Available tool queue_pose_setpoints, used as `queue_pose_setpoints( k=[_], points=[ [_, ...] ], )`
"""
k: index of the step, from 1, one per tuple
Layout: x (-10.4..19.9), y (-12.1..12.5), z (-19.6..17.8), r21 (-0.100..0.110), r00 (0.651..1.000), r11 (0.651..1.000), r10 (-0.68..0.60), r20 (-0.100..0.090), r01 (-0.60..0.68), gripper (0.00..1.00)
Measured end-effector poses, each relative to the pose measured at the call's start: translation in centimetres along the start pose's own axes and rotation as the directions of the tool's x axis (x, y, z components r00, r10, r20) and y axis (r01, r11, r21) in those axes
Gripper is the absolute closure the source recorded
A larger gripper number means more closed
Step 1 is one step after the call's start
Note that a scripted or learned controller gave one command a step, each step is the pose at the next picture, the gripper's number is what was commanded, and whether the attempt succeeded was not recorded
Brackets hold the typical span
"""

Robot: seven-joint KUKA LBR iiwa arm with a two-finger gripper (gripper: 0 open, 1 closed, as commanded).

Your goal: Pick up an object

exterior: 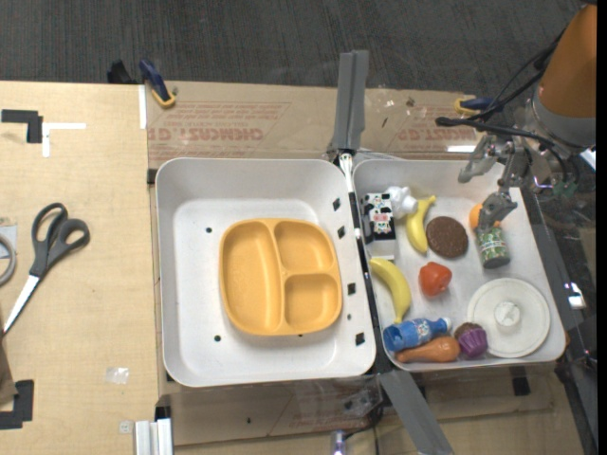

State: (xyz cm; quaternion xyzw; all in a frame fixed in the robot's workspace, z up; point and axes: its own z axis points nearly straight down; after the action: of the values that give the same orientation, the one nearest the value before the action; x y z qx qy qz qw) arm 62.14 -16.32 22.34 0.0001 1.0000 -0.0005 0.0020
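Even overhead light falls across the tabletop; white bins glare softly, shadows stay faint, and detail is slightly soft throughout.

You see a yellow-orange tray in a white bin, 2 yellow bananas, a red tomato, a black-and-white cow.

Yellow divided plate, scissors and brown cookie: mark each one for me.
yellow divided plate (pixel 281 277): camera view, on the ridge between its compartments, in the left bin.
scissors (pixel 45 245): camera view, at the pivot, on the bench left of the bins.
brown cookie (pixel 447 237): camera view, middle of its top face, right bin.
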Motion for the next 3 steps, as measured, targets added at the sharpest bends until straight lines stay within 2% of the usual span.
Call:
queue_pose_setpoints(
  k=[1, 2, 3],
  points=[
    [1.5, 0.6, 12.6, 0.000, 0.970, 0.970, 0.244, 0.008, -0.244, 0.00],
    [-1.4, 3.7, 12.6, -0.002, 0.899, 0.899, 0.437, 0.008, -0.437, 0.00],
    [0.1, 1.7, 12.6, -0.002, 0.875, 0.875, 0.483, 0.007, -0.483, 0.00]
  ],
)
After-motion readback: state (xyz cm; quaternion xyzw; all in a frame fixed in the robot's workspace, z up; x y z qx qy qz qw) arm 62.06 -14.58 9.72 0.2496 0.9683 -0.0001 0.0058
